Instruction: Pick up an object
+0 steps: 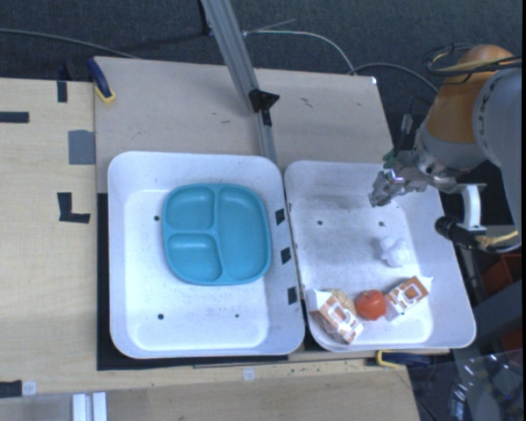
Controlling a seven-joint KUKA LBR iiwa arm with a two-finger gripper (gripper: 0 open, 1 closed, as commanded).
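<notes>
My gripper (381, 191) hangs over the upper right part of the right bin (333, 226), well above the objects. A small white crumpled object (392, 250) lies below it near the bin's middle right. Along the bin's front edge sit a red ball-like object (371, 304), an orange-and-white packet (408, 294) to its right, and a brown-and-white packet (337, 315) to its left. Nothing shows between the gripper's tips.
The left bin (136, 261) holds a teal divided plate (216, 233). A slanted metal pole (237, 55) rises behind the bins. Cables trail across the dark floor at the back. The arm's orange band (465, 103) sits at the right.
</notes>
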